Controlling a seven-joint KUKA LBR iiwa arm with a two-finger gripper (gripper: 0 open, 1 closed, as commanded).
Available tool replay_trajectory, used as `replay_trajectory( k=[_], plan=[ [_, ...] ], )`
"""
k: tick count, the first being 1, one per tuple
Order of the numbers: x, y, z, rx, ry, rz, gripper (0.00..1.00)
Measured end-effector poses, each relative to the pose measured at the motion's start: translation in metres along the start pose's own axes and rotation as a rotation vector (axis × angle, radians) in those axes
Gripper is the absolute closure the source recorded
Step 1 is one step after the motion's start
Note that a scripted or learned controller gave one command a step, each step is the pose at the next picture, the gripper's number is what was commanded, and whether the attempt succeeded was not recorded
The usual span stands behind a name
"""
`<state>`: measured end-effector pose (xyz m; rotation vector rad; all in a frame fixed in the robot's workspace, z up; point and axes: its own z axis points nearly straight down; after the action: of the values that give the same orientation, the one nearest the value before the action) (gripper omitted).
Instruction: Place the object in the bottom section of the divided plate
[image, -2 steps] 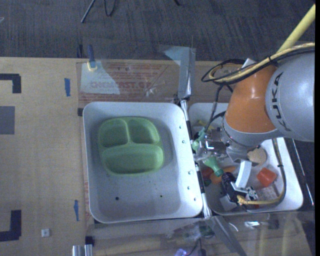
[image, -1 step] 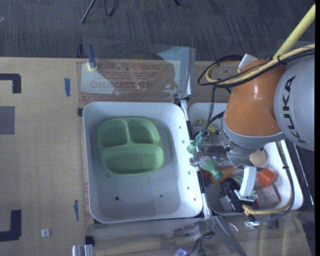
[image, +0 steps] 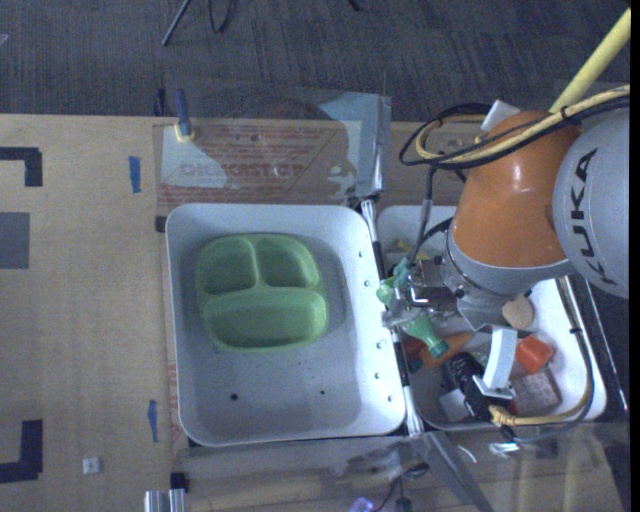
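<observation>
A green divided plate lies in the left white bin, with two small sections at the far side and one long section at the near side; all three hold nothing. My gripper hangs over the left edge of the right bin, just right of the wall between the bins. A small green piece and a teal piece show right at the gripper's left side. Just below it lies an orange toy with a green top. The arm's body hides the grip itself.
The right bin also holds an orange-red block, a brown block and a tan round piece. A clear plastic sheet lies behind the left bin. Wooden bench top stretches to the left.
</observation>
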<state>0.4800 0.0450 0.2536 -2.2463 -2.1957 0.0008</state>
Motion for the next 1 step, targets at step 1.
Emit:
replay_trajectory(
  k=[1],
  plan=[
    [0.0437,0.0132,0.0329,0.003,0.000,-0.069,1.00]
  ],
)
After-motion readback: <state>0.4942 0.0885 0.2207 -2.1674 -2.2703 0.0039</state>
